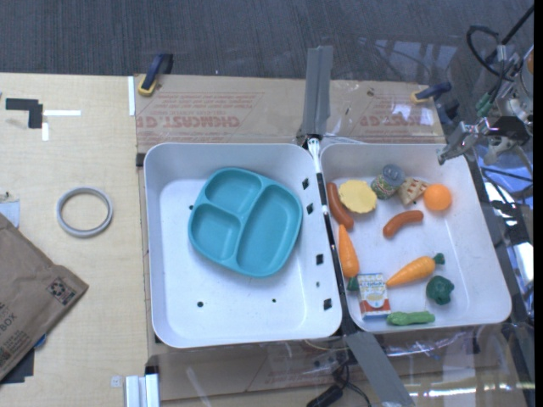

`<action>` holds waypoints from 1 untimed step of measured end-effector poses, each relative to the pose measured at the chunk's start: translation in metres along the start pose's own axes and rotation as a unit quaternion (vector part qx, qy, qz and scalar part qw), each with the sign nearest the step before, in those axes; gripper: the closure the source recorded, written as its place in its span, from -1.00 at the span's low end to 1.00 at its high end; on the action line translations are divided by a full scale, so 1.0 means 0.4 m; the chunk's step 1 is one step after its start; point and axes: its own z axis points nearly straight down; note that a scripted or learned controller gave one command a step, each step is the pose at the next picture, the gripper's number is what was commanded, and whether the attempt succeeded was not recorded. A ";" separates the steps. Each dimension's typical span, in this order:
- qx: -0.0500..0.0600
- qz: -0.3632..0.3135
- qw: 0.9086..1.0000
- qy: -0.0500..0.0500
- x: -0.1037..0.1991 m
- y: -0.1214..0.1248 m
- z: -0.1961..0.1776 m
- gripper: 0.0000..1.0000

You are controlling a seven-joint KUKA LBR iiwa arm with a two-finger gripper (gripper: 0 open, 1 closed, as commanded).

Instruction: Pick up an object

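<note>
Likeliest target: round orange plastic toy fruit [437, 197], lying in the right shallow white bin [479, 253] toward one o'clock, nearest the arm's end. Probably light, hard and slick; apt to roll, so best pinched across its middle from straight above. Just beside it at nine o'clock, a pale wedge-shaped toy [412, 191], then a small grey-blue jar [390, 180] and a flat yellow toy slice [357, 197]. Below, at seven o'clock, a reddish-brown toy sausage [402, 222]. Further down, an orange toy carrot with green top [413, 270], a dark green toy broccoli [439, 289], a small carton [373, 293] and a green toy pod [411, 318]. Hand [488, 130] poised above the bin's upper right corner, well apart from every toy; open or closed, cannot tell. In the left white bin [170, 312], a teal divided plastic plate [245, 221]. On the counter [68, 142] at nine o'clock, a tape ring [85, 211].
</note>
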 end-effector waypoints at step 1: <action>0.000 0.033 0.999 0.000 0.027 0.035 0.105 -1.00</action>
